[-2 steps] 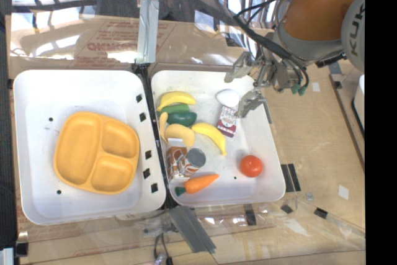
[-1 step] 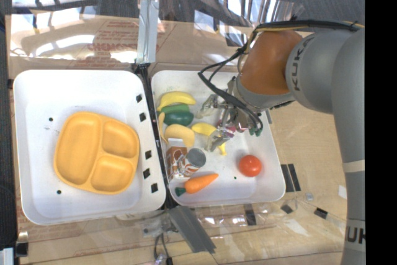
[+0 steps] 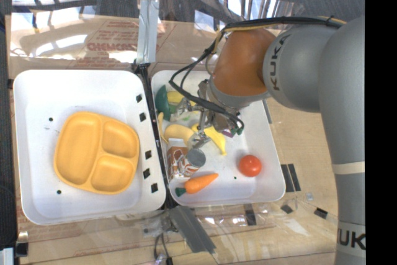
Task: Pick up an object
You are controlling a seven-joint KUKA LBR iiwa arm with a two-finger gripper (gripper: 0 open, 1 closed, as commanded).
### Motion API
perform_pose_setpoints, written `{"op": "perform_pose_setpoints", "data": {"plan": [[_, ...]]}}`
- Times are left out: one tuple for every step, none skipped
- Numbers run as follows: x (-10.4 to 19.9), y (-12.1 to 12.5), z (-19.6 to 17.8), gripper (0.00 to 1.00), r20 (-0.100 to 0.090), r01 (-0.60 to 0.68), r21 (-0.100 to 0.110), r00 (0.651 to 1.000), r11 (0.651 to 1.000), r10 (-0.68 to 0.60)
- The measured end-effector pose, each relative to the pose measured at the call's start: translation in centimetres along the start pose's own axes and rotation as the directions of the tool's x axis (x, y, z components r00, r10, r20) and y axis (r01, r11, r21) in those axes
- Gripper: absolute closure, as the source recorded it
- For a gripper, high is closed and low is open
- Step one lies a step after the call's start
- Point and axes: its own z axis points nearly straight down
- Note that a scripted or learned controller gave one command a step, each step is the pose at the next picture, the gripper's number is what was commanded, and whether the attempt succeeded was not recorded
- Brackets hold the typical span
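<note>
Two bins: shallow, white, side by side on the bench; the left bin (image 3: 31,102) and the right bin (image 3: 270,164) meet at a dark seam.
Left bin contents: one yellow divided tray (image 3: 96,152) with three compartments, lying flat in the middle.
Arm: grey with an orange band (image 3: 242,62), reaching in from the right and hanging over the far half of the right bin.
Gripper: (image 3: 200,144) pointing down among the cluttered things in the middle of the right bin; whether its grip is released or clenched cannot be told, and nothing is clearly seen held.
Banana: (image 3: 217,141) yellow, just right of the gripper, partly under the wrist.
Yellow piece: (image 3: 178,132) just left of the gripper, near the seam.
Green item: (image 3: 161,99) at the far left of the right bin, beside the seam.
Brown packet: (image 3: 178,164) near left, touching the seam side.
Carrot: (image 3: 198,184) orange with a green end, lying along the near edge.
Tomato: (image 3: 250,165) red, round, alone in the near right part, well apart from the gripper.
</note>
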Motion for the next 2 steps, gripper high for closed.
{"op": "perform_pose_setpoints", "data": {"plan": [[-0.2,0.1,-1.1,1.00,0.003,0.007,0.002,1.000,1.000,-0.007],[-5.6,3.2,-12.6,1.00,0.017,0.093,0.008,0.996,0.996,-0.093]]}}
